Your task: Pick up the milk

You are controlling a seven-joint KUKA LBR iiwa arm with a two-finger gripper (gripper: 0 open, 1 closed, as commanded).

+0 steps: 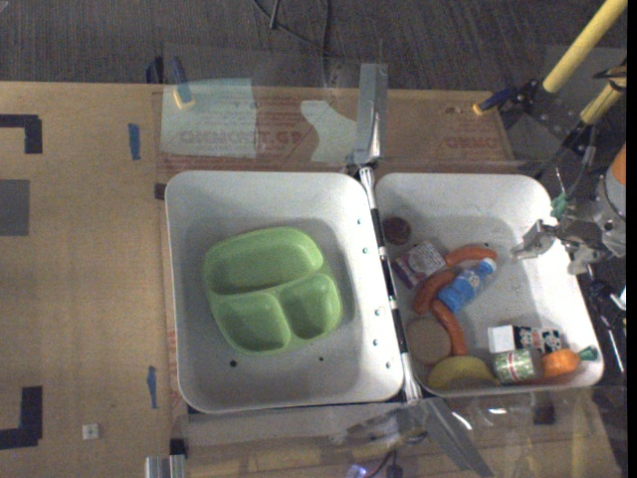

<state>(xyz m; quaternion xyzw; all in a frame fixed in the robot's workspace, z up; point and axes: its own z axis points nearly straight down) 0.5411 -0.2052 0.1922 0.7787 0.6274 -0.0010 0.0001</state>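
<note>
At right bin (518,189) edge: gripper (557,239); milk (515,338) well apart.

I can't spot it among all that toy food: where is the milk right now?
The milk lies in the right bin, near its front right corner, just above the green can and left of the carrot. The gripper sits farther back, by the bin's right edge.

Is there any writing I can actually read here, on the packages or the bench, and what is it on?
None reads for certain.
Clear sheet behind the bins: faint reversed lettering, too blurred.
Milk carton: print too small.
Blue bottle and small packet: labels too blurred.
</note>
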